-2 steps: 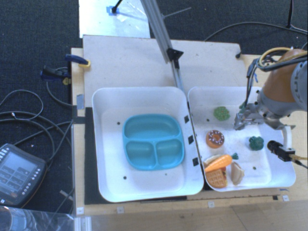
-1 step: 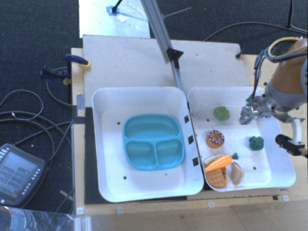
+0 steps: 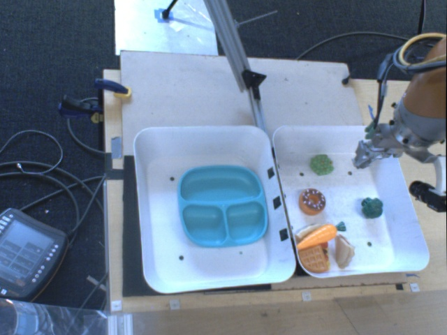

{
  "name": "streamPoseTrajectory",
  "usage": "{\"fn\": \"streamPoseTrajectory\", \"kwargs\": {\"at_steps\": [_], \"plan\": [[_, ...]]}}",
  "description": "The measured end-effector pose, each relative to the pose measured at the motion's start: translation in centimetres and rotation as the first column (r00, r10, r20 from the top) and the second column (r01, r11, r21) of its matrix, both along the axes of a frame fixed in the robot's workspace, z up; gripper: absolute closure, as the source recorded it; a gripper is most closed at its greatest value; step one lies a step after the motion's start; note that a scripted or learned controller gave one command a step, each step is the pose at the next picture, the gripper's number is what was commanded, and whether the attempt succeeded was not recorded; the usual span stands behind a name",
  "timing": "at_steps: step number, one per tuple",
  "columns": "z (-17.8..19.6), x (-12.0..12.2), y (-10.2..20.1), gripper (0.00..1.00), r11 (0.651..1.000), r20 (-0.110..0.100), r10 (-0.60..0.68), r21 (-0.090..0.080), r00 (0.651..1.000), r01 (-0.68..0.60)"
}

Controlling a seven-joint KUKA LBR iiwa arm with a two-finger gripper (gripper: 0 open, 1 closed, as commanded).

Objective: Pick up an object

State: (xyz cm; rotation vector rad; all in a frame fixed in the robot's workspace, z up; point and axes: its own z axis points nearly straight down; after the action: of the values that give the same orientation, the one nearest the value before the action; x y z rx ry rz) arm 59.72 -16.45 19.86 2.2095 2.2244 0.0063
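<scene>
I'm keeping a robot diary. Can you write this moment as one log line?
step: reaching | gripper: over right bin, holding nothing seen | nearest: light green piece | blue tray: left bin

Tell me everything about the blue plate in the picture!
The blue plate is a light blue, plastic-looking tray with rounded corners and a raised rim. It has three sections: one long one at the far side and two smaller ones at the near side. It lies flat, slightly turned, near the middle of the left white bin, resting on the bin's floor with nothing else touching it.
</scene>
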Motion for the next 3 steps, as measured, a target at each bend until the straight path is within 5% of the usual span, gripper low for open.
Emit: {"fn": "streamPoseTrajectory", "kwargs": {"at_steps": [1,3], "plan": [[6.1,1.0,0.1,1.0,1.0,0.002,0.001,-0.001,1.0,-0.001],[5.2,-1.6,9.9,1.0,1.0,-0.006,0.003,0.003,1.0,-0.003]]}}
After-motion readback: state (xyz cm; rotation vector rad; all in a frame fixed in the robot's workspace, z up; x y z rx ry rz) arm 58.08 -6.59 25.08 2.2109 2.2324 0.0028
